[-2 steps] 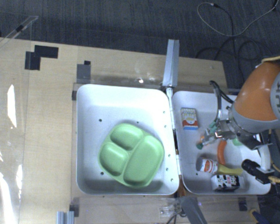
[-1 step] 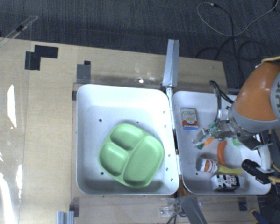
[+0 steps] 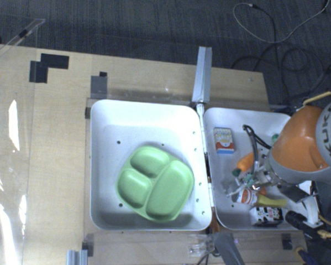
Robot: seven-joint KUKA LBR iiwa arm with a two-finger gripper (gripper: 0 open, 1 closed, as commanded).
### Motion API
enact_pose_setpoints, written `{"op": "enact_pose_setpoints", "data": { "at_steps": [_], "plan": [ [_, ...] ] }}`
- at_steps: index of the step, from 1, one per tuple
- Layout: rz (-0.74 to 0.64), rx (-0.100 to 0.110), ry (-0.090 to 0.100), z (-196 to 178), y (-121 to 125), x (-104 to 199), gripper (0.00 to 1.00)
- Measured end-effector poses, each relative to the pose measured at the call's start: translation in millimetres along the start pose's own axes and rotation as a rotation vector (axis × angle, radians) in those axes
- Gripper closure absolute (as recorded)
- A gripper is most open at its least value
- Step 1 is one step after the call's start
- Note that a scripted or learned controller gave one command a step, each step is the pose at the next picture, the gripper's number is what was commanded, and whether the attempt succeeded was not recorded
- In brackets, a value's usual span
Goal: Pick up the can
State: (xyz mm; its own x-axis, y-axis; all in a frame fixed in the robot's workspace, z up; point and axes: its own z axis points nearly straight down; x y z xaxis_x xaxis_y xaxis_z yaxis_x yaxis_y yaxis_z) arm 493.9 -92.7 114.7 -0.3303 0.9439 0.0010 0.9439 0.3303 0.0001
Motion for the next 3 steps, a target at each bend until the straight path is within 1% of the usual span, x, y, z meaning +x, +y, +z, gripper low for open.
{"op": "enact_pose_setpoints", "data": {
  "at_steps": [1, 2, 3],
  "plan": [
    [-0.075, -0.006, -0.002, 26, 17, -8, 0.0],
    [-0.076, -0.014, -0.005, 15, 21, -8, 1.0],
    [-0.076, -0.014, -0.005, 15, 21, -8, 0.0]
  ]
}}
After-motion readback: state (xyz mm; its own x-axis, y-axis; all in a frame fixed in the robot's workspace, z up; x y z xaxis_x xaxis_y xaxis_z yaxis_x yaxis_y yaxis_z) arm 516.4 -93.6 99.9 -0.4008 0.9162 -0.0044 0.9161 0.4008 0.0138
